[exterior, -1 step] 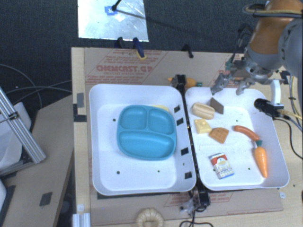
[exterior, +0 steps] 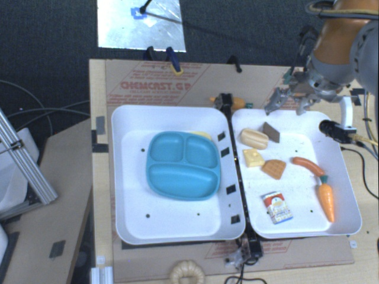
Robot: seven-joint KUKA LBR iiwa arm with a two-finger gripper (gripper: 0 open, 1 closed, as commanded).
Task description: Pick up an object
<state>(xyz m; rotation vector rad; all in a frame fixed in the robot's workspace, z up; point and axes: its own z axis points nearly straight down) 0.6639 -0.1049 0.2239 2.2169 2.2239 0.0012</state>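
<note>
- Two white bins; left bin (exterior: 127,218) has a blue tray (exterior: 182,164); right bin (exterior: 346,209) has toy food.
- Gripper (exterior: 291,103) hangs over right bin's back rim; fingers spread wide, nothing btwn them.
- Bread roll (exterior: 253,138) & brown wedge (exterior: 271,132) lie closest, touching.
- Tip: go for the carrot (exterior: 326,201) or sausage (exterior: 308,165); more room round them; drop straight down, fingers either side, then squeeze.

arm (exterior: 346,37): grey casing, rounded joints
band: orange, glossy, above the wrist
cables: black, looped near the orange band
tool (exterior: 291,101): grey metal, small
</note>
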